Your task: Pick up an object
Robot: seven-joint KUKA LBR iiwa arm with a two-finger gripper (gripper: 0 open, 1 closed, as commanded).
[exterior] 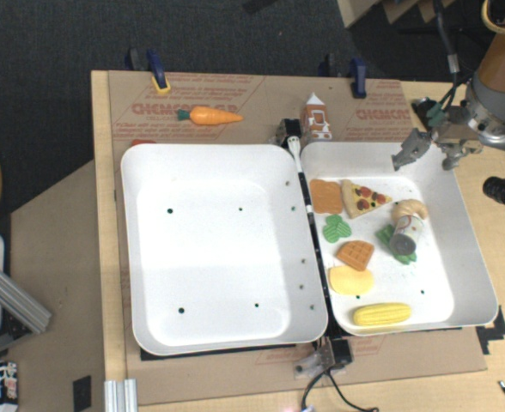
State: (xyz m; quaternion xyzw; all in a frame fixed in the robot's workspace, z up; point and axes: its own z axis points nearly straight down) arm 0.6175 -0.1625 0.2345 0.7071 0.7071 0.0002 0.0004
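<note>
The corn cob (383,315) lay in the right bin (467,239) near its front wall, long axis left to right, yellow and ridged. Behind it sat a waffle (355,254) and pizza slice (366,199). The pincer (430,153) hovered open, empty, over the bin's rear. Table (261,101) lettering was unreadable.

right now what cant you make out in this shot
- Gripper, camera view: too small and dark to read, and nothing shows in it.
- Arm: cut off by the picture's right and top edges.
- Grey cylinder in the right bin: lies across a green piece, which it partly hides; too small to identify.
- Small carton behind the bins: label too small to read.
</note>
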